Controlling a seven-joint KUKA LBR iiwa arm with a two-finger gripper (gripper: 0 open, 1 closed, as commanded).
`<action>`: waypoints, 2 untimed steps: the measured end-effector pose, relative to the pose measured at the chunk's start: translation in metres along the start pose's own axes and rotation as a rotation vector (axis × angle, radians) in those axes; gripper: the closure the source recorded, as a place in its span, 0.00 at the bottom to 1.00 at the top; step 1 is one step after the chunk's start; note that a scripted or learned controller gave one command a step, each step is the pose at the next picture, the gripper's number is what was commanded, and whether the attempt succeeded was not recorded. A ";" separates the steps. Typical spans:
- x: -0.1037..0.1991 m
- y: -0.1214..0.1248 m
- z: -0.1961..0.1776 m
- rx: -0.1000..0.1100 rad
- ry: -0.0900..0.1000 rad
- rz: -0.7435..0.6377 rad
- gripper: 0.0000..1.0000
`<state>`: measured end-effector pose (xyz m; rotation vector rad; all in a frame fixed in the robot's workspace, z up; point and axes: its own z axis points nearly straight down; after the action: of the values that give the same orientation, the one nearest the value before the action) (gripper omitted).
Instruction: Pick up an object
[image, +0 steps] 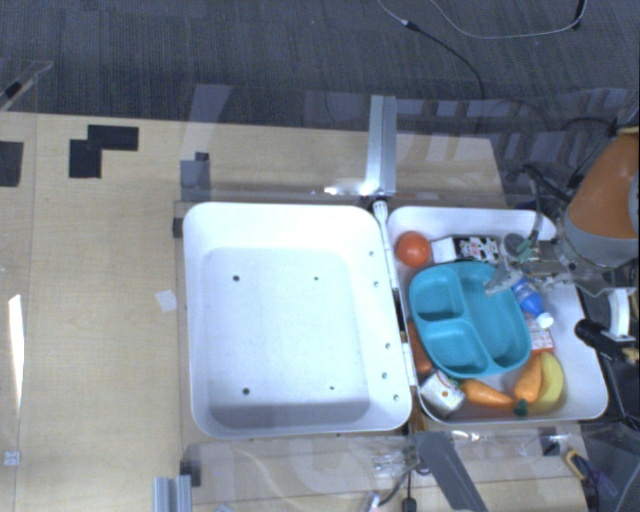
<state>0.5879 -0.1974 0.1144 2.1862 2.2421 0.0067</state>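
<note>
One stiff, light tray (468, 318) seems best gripped at its rim; the hand (503, 280) state I cannot tell.

The arm (600, 205) reaches in from the right, wrist angled down.

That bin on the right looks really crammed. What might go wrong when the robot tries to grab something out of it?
The gripper sits by the teal divided tray's far edge, among packed items. It might pinch the tray rim and tip it, or nudge the small bottle aside. The round orange ball could simply roll away.
</note>
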 end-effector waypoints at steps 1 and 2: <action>-0.004 0.038 0.024 0.015 0.011 0.282 0.00; 0.009 0.028 0.022 -0.004 -0.005 0.366 0.00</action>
<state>0.6160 -0.1875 0.0929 2.5532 1.8036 0.0086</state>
